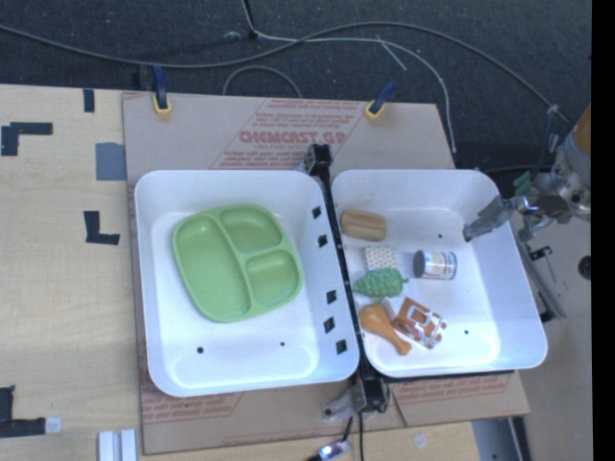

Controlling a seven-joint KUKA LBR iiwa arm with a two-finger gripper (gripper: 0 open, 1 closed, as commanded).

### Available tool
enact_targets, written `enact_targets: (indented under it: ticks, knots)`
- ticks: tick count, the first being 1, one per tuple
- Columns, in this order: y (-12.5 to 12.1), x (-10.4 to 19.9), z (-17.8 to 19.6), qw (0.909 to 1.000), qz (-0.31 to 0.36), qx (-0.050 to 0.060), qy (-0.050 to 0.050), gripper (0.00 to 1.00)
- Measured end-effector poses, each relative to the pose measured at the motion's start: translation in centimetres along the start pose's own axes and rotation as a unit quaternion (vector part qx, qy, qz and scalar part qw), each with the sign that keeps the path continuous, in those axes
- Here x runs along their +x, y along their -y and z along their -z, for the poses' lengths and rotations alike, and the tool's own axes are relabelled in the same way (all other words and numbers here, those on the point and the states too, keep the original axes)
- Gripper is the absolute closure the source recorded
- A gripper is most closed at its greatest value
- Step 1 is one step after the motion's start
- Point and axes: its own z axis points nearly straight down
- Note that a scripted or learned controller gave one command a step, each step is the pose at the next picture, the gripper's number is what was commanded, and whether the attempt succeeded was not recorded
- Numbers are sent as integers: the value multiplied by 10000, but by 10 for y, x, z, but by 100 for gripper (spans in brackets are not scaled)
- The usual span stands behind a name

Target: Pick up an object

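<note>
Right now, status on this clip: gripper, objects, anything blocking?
Gripper at right bin's right rim, holding nothing. Can nearest, untouched. Bun, drumstick also in bin. Path clear.

Five small objects (399, 291), perhaps toys, right bin (500, 286)

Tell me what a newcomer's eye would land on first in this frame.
Most likely the green divided plate, lying alone in the left bin. Next comes the cluster of small items in the right bin: a tan bread roll, a small can, a green leafy toy, an orange drumstick-like piece and a brown-and-white packet. The gripper hovers over that bin's upper right part.
</note>
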Motion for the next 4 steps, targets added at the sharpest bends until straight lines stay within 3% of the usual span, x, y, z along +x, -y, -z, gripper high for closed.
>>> enact_targets:
  ticks: [3,4]
  knots:
    - [7,-3,-155,10000,-3,23,-4,0]
    - [6,-2,-143,10000,6,8,-9,100]
